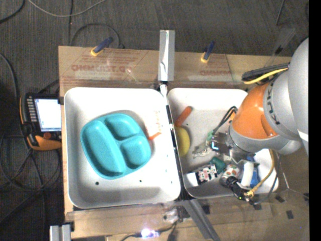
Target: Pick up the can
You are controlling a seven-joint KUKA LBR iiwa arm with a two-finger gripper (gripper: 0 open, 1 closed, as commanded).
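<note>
Camera view — the gripper (216, 160) is hovering low in the right bin (200, 104), just beside the can (202, 174); finger state cannot be told, so the lift is pending.

The divided tray (116, 144) lay in the left bin (75, 185), left of the divider wall (171, 134). Right of that wall, in the right bin (200, 97), the carrot (182, 115) lay behind the lemon (182, 140), and the can (204, 174) lay before the lemon.
</note>
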